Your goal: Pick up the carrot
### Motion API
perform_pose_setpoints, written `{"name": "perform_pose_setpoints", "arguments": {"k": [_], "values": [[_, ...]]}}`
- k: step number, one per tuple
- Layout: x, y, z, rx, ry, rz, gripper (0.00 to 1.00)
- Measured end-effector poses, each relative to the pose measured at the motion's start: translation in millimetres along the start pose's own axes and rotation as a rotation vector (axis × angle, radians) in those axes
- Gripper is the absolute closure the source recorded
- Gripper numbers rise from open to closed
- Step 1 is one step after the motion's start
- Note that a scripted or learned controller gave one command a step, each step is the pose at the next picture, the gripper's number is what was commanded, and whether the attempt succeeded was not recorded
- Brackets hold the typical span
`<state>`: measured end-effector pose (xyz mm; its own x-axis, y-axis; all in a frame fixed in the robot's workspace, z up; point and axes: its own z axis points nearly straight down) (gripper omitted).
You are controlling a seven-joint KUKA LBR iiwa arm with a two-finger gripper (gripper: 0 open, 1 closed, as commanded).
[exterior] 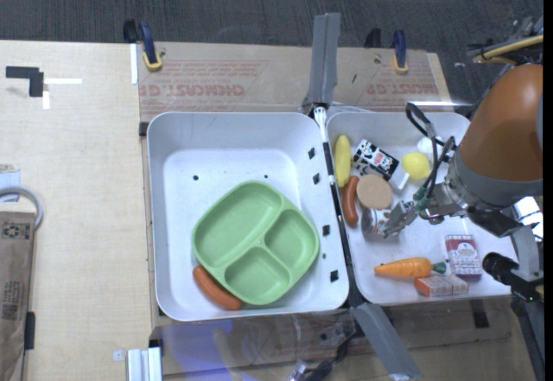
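Right now the tool (390, 224), its fingers too small and blurred for me to tell their state, hangs above the carrot (403, 267) lying low in the right bin (371, 288), so it ought to drop lower and straddle the orange middle.

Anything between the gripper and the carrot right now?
No. In the camera view, bare white bin floor separates the gripper from the carrot just below it.
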<state>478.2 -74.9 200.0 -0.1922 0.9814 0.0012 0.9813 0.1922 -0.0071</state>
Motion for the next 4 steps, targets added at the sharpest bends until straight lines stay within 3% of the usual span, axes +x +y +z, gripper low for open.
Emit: {"name": "perform_pose_setpoints", "arguments": {"k": [1, 2, 3, 4], "values": [[-34, -7, 112, -0.001, 0.002, 0.085, 0.00], [-9, -1, 11, -0.002, 0.000, -0.048, 0.00], [-54, -11, 112, -0.001, 0.002, 0.173, 0.00], [-28, -6, 112, 0.001, 0.001, 0.790, 0.00]]}}
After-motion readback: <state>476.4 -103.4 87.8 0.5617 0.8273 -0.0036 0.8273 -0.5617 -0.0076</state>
